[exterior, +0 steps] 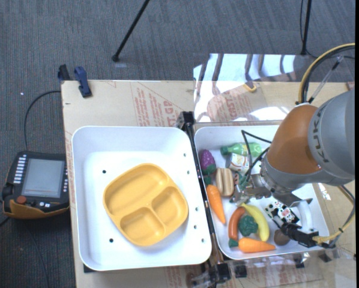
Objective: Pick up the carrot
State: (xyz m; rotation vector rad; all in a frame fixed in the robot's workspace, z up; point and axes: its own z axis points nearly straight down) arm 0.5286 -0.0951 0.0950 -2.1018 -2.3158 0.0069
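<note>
The long orange plastic carrot [215,203] lies at a slant along the right-hand white bin's [321,218] left wall, to the left of the gripper [247,192] and apart from it, so it is not yet held. A brown bread-like toy [225,181] sits between them. Whether the gripper is apart or together I cannot tell; the grey arm's orange band [293,141] hides it. The yellow divided plate [145,204] waits far left.

The bench [137,104] is topped with brown cardboard printed with red lettering, and two shallow white bins sit on it side by side, touching. The left bin [86,155] holds a yellow divided plate [145,204]; the right bin [320,218] holds toy food. A blue clamp [81,81] grips the bench's far left corner.
</note>
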